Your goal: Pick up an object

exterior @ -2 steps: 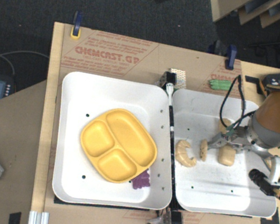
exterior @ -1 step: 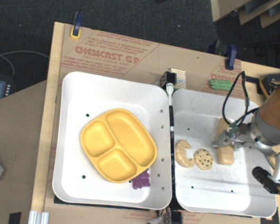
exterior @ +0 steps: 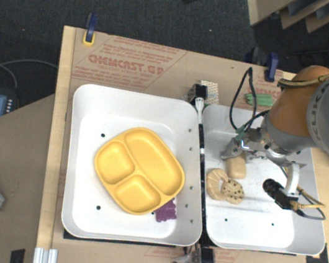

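My gripper (exterior: pixel 241 152) hangs over the upper left part of the right bin (exterior: pixel 297 239), on the grey arm with the orange band. Directly below it lies a small tan lump (exterior: pixel 236 169), touching or nearly touching the gripper's tip. Just beneath that lump lies a flat beige disc with dark holes (exterior: pixel 225 187), near the bin's left wall. In the left bin (exterior: pixel 75 206) rests a yellow divided plate (exterior: pixel 139 169). A small purple thing (exterior: pixel 167 211) lies at the plate's lower right edge.
The two white bins sit side by side on a cardboard sheet (exterior: pixel 133 59). The arm's bulk covers the right bin's upper right corner. Bare white floor shows in the right bin's lower half.
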Motion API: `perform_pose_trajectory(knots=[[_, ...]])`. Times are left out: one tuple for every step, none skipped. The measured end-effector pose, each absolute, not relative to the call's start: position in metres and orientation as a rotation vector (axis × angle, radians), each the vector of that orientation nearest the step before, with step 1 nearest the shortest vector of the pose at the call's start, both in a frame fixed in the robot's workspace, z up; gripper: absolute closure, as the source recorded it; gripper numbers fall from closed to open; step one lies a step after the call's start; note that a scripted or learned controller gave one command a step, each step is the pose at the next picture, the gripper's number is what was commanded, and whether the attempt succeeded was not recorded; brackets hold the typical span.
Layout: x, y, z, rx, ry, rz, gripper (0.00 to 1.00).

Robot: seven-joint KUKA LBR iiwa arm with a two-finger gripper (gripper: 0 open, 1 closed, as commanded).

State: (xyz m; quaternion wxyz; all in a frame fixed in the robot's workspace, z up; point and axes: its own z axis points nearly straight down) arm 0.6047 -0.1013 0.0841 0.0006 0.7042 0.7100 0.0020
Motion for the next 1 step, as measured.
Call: perform_pose_trajectory(knots=[[0.5849, -0.0272, 0.1912, 2.209, 2.227, 0.012, 1.00]])
